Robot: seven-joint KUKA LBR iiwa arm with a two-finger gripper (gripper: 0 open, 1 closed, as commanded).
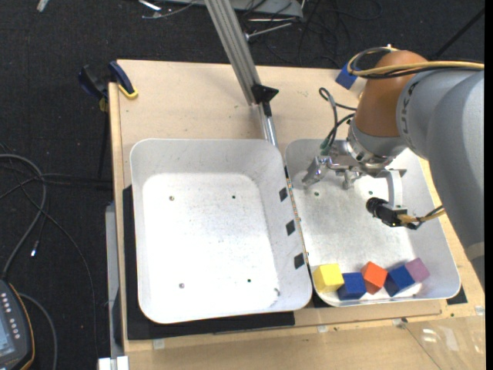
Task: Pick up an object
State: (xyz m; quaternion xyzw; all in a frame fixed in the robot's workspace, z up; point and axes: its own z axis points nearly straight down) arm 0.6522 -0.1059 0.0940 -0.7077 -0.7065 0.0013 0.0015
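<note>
Several small blocks lie in a row along the near edge of the right bin [431, 230]: a yellow block [329, 276], a blue block [353, 285], an orange block [375, 275], a second blue block [399, 279] and a pale purple block [417, 269]. My gripper [330, 177] hangs over the far left part of that bin, well away from the blocks. Its two metal fingers are spread open, with nothing between them. The orange wrist band [383, 102] and the grey arm cover the bin's far right corner.
The left bin [204, 230] stands beside the right one, their rims meeting at a ridge with black tabs [291, 226]. A slanted metal pole [235, 41] crosses the bench at the back. A cable with a black plug [385, 211] dangles over the right bin.
</note>
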